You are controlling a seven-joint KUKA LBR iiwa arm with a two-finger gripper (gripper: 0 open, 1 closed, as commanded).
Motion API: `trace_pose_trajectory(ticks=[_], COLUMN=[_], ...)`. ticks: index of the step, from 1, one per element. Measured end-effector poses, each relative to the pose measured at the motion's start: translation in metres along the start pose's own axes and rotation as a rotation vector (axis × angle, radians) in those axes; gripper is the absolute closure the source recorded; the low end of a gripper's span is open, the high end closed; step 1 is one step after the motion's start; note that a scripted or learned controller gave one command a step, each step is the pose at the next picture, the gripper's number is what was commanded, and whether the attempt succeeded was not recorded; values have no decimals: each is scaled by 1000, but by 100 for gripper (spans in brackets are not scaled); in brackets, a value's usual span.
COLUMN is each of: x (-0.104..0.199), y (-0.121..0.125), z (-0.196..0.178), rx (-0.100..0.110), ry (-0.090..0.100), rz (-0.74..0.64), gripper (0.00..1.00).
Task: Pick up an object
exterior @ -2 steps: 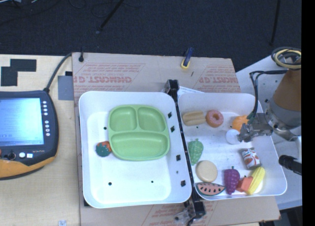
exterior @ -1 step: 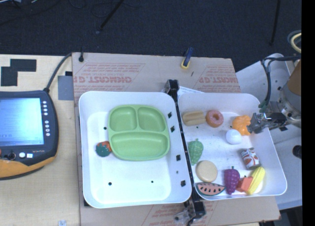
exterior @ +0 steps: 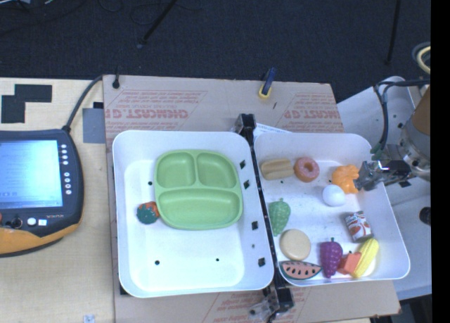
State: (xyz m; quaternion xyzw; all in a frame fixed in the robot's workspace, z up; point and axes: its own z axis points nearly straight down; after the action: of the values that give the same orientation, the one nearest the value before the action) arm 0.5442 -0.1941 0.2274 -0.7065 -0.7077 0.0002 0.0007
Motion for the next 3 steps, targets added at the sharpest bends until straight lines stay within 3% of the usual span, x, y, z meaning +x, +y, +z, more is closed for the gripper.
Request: trace_pose_trajectory(ticks=[3], x=[174], y=[2], z=[-16], rx=[3], ry=[3], rz=[-4], gripper=[100])
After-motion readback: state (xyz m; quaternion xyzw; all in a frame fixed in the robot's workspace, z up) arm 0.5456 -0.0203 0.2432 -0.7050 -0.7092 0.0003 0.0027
